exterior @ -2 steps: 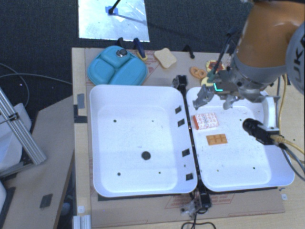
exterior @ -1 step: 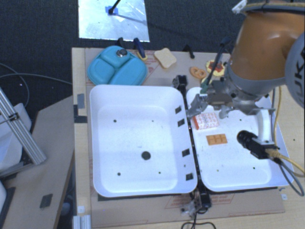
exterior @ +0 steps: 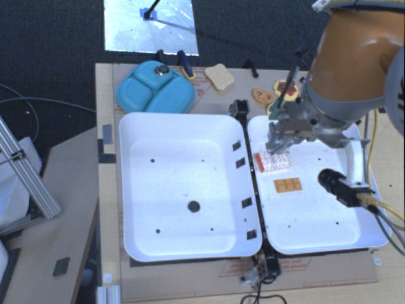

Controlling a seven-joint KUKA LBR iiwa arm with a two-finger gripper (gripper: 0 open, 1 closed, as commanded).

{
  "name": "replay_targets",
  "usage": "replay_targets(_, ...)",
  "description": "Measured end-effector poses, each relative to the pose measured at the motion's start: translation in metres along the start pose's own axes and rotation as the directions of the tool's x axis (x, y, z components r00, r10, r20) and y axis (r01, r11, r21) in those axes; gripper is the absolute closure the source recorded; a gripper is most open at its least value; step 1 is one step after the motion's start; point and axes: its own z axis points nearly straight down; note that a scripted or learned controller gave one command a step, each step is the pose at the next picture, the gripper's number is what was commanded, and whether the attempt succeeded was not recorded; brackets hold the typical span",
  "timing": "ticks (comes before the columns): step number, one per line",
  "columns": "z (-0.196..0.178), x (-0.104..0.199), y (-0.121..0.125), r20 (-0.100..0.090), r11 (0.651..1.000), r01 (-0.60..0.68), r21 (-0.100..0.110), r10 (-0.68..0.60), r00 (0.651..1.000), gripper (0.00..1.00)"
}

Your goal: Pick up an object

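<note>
My gripper (exterior: pixel 276 145) hangs over the upper left part of the right bin (exterior: pixel 323 236), reaching in from the right. Just below its tip lies a small red and white packet (exterior: pixel 274 163), close to the bin's left wall. Whether the gripper touches the packet I cannot tell. An orange square waffle piece (exterior: pixel 288 185) lies a little nearer the front in the same bin. In the left bin (exterior: pixel 171 138) sits a small dark disc (exterior: pixel 193 206).
Behind the bins lie a blue divided plate (exterior: pixel 156 88), a toast slice (exterior: pixel 219 76), a pretzel (exterior: pixel 262 95) and a yellow and red toy (exterior: pixel 286 88). A shiny sheet (exterior: pixel 150 16) lies farther back. Black clips line the divider (exterior: pixel 247 170) between the bins.
</note>
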Motion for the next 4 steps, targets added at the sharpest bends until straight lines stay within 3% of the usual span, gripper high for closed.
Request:
replay_targets(1,0.000,0.000,0.000,0.000,1.000,0.000,0.001,0.000,1.000,0.00)
replay_targets(2,-0.016,0.044,-0.024,-0.002,1.000,0.000,0.001,0.000,1.000,0.00)
replay_targets(3,-0.015,0.156,-0.023,-0.003,1.000,0.006,0.002,-0.006,1.000,0.00)
replay_targets(4,0.187,0.147,-0.027,0.006,1.000,-0.009,0.020,0.009,1.000,0.00)
